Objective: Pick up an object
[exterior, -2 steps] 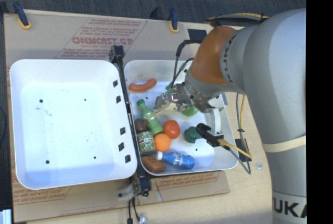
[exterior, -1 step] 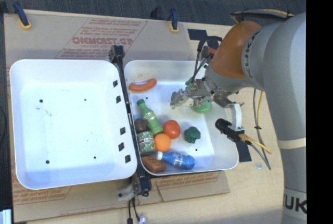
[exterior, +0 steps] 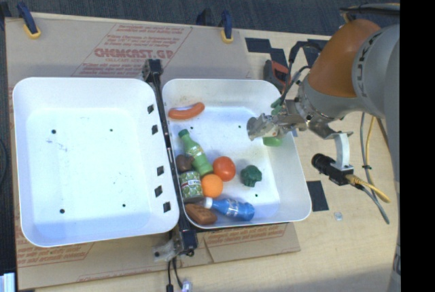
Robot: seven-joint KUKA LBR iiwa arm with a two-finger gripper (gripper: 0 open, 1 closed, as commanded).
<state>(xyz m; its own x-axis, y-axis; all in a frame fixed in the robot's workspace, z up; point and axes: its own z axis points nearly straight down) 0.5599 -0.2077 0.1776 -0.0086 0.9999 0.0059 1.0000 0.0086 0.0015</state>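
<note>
My gripper [exterior: 262, 128], finger state indeterminate, hangs by the right bin's wall [exterior: 293, 165] over a green object [exterior: 273, 140]; rim collision may spoil grasp

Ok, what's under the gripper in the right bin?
A small light green object lies just beneath the gripper, against the right bin wall. The gripper body covers most of it, so its shape is unclear.

We see the grey arm [exterior: 380, 73] reaching in from the right, its orange band [exterior: 336, 66] sitting above the wrist [exterior: 319, 104]. The wrist bends down and to the left, carrying the gripper [exterior: 262, 128] low at the right side. Its metal fingers [exterior: 257, 126] point left, and a small green piece shows just beneath them.
</note>
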